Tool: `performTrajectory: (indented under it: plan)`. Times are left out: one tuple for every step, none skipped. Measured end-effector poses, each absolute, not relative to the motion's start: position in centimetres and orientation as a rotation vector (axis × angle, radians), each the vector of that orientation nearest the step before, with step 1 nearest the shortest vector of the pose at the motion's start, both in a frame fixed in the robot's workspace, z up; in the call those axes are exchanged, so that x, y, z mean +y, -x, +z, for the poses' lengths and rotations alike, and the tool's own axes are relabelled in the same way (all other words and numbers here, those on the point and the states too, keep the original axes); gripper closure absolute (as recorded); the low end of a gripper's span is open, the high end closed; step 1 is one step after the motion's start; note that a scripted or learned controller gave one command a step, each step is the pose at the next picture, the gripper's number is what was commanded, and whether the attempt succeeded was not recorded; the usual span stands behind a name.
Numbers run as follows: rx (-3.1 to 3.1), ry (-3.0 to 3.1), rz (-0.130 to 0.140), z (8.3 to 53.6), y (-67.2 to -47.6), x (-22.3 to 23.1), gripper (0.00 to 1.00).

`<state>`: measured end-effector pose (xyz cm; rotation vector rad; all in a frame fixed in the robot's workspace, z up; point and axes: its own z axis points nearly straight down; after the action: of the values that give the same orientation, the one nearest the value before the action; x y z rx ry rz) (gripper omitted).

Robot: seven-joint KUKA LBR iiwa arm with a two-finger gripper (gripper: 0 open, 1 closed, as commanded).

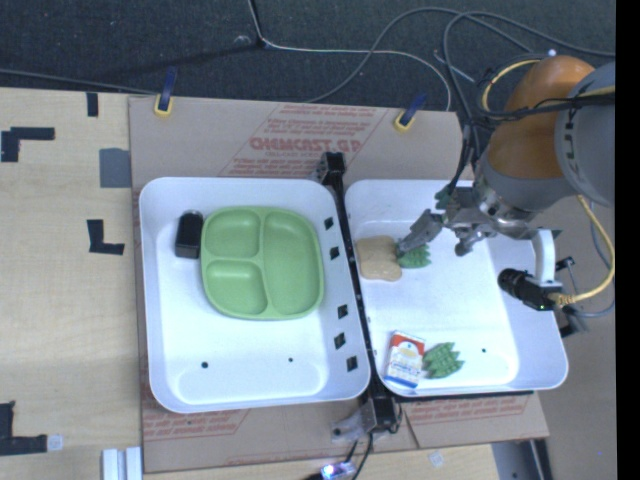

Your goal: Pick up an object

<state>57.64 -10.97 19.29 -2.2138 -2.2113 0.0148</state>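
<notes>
- Two shallow white bins side by side on a cardboard sheet; left bin (165,298), right bin (500,338).
- Left bin contents: green divided plate (263,263) with three compartments, lying flat near the centre; small black block (188,235) just beside the plate's left edge.
- Right bin contents: tan rounded lump (378,259) close to the divider wall; small green leafy piece (415,258) just beside it on the right.
- Near the front of the right bin: small red-and-white carton (405,357) lying flat, with a second green leafy piece (443,360) touching or just beside its right side.
- Arm enters from the right, orange band (535,118) above the wrist; gripper (412,243) is low over the right bin.
- One dark finger (420,232) slants down toward the upper green leafy piece and appears to meet it. Jaw opening: cannot tell. No object seen between the fingers.
- Cables trail from the wrist and across the dark floor behind the bench.
</notes>
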Motion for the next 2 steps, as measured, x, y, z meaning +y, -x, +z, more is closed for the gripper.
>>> performTrajectory:
  plan:
    - [-2.222,2.218,0.001,20.1,-58.0,-11.0,0.0]
    - [-2.22,2.217,0.007,15.6,-58.2,-10.9,0.0]
